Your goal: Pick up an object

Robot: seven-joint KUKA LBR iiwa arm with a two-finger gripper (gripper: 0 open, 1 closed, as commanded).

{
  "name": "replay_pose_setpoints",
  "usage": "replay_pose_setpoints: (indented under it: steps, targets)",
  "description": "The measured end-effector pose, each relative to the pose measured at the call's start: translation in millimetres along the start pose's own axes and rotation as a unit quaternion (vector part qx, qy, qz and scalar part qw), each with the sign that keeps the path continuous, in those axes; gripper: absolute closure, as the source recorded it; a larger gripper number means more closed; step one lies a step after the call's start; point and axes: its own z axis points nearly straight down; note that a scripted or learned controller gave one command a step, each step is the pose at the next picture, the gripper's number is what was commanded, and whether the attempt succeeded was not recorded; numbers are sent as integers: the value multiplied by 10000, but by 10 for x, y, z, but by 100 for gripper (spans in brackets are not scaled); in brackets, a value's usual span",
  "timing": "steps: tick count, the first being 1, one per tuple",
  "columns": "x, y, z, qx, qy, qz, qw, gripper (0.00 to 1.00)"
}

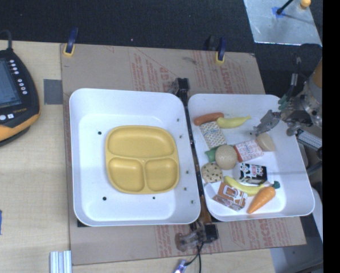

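- The pincer hangs low over the right bin, toward that bin's 2 o'clock corner, the arm reaching in from the 3 o'clock side of the camera view.
- Its two dark fingers look spread, and nothing shows between them, so I read it as released and empty.
- The task names no single object; the candidates all lie heaped in the right bin, which is probably why the arm works on that side.
- Closest to the pincer is a pale beige piece, just beside the fingertips at their 6 o'clock; whether they touch it I cannot tell.
- At the pincer's 9 o'clock lie a yellow pepper-like toy and a red sausage, end to end along the bin's 12 o'clock wall.
- Lower down sit a round potato-like lump, a cookie, a banana and a carrot, crowded and touching, so a clean grasp there seems harder.
- The left bin holds a yellow divided tray, set in its middle, likely a place to receive things.
- A handheld control pendant rests on the tabletop at the view's 9 o'clock edge, well apart from both bins.
- By my judgement the pick is not yet made.
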Motion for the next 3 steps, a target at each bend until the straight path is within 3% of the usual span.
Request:
replay_pose_setpoints:
  steps: [1,2,3]
  targets:
    - [622,-61,938,7,-4,-11,10000,0]
    - [631,61,1399,-28,-12,-8,10000,0]
    - [620,71,1289,-29,-17,-22,10000,100]
